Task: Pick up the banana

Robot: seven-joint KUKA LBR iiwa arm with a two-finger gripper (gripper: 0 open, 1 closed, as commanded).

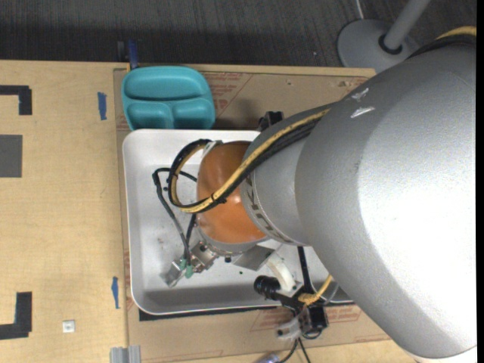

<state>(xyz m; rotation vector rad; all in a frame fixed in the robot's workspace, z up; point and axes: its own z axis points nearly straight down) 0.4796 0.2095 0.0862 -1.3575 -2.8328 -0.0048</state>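
On the table (pixel 60 203), a teal tray (pixel 168 97) sits at twelve o'clock of the white bin (pixel 140 225). The arm (pixel 355 203) hangs over the bin, covering most of its floor. The pincer (pixel 180 269) is low at the bin's seven o'clock; whether it is apart or together I cannot tell. The banana cannot be made out, likely hidden beneath the arm, so a blind grab could close on nothing.
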